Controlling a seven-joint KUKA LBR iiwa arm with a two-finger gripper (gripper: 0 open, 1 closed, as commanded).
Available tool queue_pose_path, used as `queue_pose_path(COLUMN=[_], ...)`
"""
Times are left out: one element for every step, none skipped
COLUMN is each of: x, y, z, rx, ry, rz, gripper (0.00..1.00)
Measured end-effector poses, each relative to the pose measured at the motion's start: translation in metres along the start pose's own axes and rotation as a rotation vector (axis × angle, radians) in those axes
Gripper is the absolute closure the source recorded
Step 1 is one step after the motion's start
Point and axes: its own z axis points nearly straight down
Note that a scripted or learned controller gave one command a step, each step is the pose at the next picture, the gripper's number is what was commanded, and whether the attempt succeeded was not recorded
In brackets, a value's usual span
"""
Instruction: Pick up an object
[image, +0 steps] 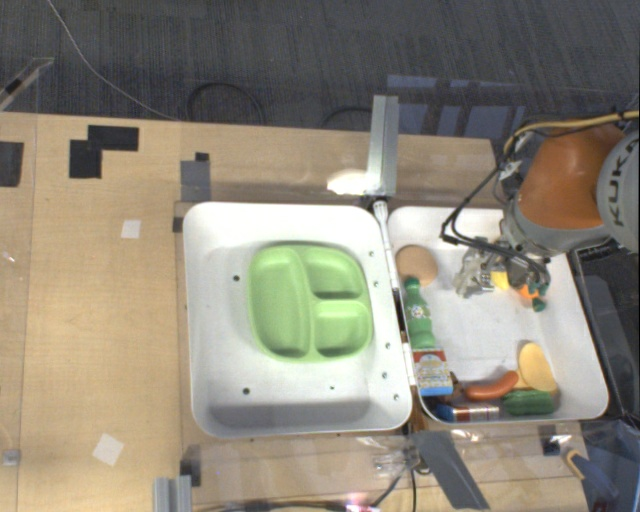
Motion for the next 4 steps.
queue_pose_path(x=[0.009,-0.011,-0.026,-0.066], y=[-0.008,-0.049,-0.067,-0.063], z=[-0.162,-0.192,-0.159,-0.2], rx=[0.001,-0.001,-0.006,-0.004], ry=[0.006,0.017,0.019,0.013], rz=[0.093,-0.066,-0.392,-0.403], gripper=[1.0,1.0,1.0,1.0])
